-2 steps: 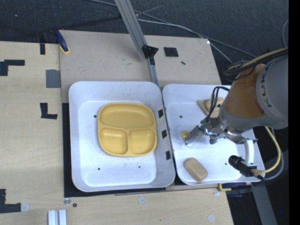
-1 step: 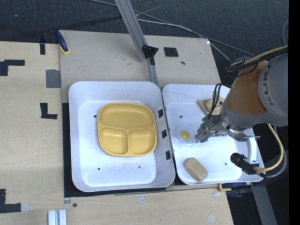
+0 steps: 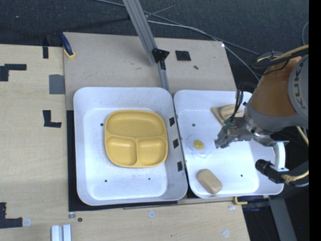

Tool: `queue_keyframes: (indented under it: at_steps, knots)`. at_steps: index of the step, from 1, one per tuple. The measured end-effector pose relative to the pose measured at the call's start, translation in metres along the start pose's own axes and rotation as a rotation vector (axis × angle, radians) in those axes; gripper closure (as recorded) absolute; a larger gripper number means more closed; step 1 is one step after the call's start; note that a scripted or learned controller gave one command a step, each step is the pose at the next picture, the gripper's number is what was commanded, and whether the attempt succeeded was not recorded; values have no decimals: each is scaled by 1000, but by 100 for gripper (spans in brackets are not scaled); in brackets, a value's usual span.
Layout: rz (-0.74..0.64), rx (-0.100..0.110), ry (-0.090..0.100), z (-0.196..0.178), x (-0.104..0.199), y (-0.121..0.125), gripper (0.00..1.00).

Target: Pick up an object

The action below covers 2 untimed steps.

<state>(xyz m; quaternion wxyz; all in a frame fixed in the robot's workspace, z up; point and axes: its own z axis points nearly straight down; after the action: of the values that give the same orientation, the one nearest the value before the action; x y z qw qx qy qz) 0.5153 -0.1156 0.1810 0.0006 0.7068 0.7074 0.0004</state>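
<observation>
In the right bin [image 3: 215, 185] lie a small yellow round piece [image 3: 198, 145], a tan oblong block [image 3: 209, 181] near the front wall, and a pale tan flat piece [image 3: 224, 112] at the back, partly hidden by the arm. My gripper [image 3: 224, 137] hangs over the middle of this bin, right of the yellow piece and in front of the flat piece. Nothing shows between its dark fingertips. A yellow three-compartment plate [image 3: 136, 138] lies in the left bin [image 3: 90, 174].
A grey metal pole [image 3: 145, 31] slants across the bench behind the bins. The arm's orange band [image 3: 276, 92] and grey wrist cover the right bin's right side. Cables run along the right edge, and black tape marks dot the wooden bench at left.
</observation>
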Motion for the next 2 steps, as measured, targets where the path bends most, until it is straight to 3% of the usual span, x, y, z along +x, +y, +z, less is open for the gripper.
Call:
queue_keyframes:
  at_steps: [1, 2]
  knots:
    - [-1, -2, -1, -62, 0, -2, 100]
    - [0, 1, 0, -92, 0, -2, 100]
